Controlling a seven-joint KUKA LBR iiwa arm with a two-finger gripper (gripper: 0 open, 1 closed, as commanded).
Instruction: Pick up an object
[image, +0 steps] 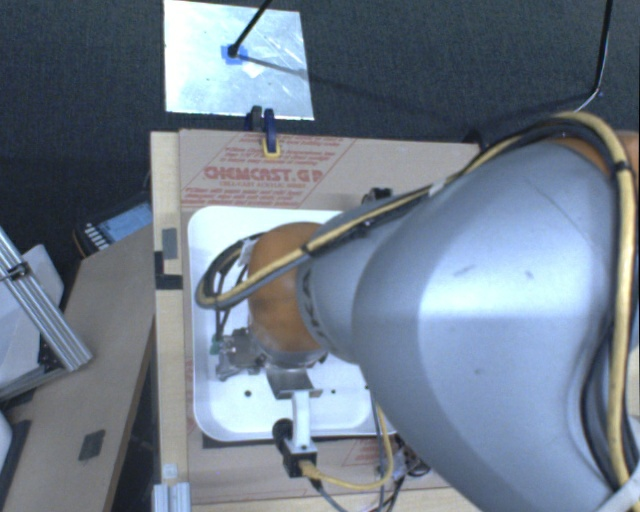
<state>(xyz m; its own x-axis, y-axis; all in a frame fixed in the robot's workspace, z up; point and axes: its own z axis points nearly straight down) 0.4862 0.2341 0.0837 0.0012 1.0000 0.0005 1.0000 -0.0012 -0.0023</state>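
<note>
While the arm (480, 330) covers most of the right and centre of the frame, you see its orange band (280, 290) and wrist hanging over the white bin (205, 240) at centre left. You cannot tell the pincer's state; the wrist hides it. No object to pick is visible: whatever lies in the bin sits under the arm. Judge the task as not shown done, with the grasp and lift apparently left. Cardboard (265, 165) lies beneath the bin.
</note>
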